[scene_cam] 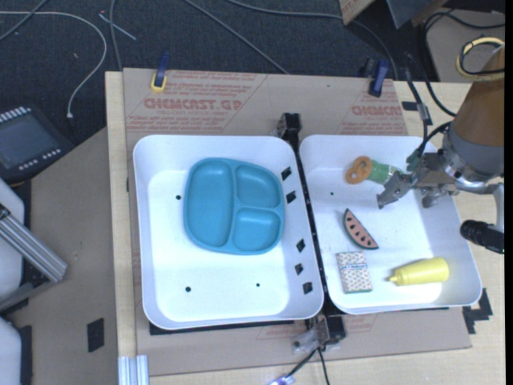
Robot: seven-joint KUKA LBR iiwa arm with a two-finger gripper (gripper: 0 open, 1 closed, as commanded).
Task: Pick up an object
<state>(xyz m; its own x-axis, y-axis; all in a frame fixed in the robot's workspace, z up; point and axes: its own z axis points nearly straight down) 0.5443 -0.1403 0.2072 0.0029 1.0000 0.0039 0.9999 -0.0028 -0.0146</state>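
The right bin [329, 179] holds several small objects. An orange pretzel-shaped ring [358, 170] lies at the back, touching a small green piece [377, 172]. A watermelon slice [355, 229] lies in the middle. A small patterned box [353, 272] and a yellow bottle [420, 273] on its side rest near the front wall. My gripper [410, 198] hangs over the right bin's back right part, just right of the green piece. Its fingers are spread open with nothing between them.
A blue divided plate [234, 205] lies in the left bin [160, 239]. A black divider with clips [298, 207] runs between the bins. Blue clamps [161, 74] hold the cardboard at the bench's back edge. Cables trail across the floor behind.
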